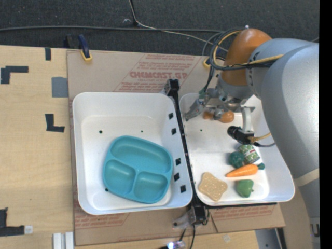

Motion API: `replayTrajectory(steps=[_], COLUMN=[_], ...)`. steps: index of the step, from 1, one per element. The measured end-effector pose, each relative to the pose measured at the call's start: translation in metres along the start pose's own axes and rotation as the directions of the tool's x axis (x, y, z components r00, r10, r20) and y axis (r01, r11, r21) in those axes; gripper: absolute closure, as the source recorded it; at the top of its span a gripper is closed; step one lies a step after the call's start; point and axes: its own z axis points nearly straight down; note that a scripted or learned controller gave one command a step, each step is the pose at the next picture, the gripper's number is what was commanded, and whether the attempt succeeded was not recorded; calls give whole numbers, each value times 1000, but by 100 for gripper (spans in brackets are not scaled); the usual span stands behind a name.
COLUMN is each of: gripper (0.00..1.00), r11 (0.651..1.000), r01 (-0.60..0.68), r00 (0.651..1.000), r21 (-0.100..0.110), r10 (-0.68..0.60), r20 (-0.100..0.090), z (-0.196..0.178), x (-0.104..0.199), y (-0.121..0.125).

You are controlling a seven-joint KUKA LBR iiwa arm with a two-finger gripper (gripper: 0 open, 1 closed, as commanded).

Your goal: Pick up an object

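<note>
My gripper (213,109), its state unclear, hovers at the right bin's (277,193) far edge over a small, light, slippery orange toy (225,116), best pinched across its middle.

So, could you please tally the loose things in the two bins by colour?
Blue: 1, the divided tray in the left bin.
Orange: 2, the carrot and a small item by the gripper.
Green: 2, a pepper and a leafy piece.
Tan: 1, the bread slice.
Total: 6.
</note>
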Motion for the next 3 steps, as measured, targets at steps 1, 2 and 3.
replayTrajectory(steps=[1,2,3], gripper=[100,100,100], r11=[1000,1000,1000], r01=[1,-1,-1], r00=[1000,1000,1000], r21=[5,-6,-5], r10=[-1,1,1], r20=[-1,-4,-4], z=[-10,-73,-136], x=[0,2,3], y=[-1,-4,-7])
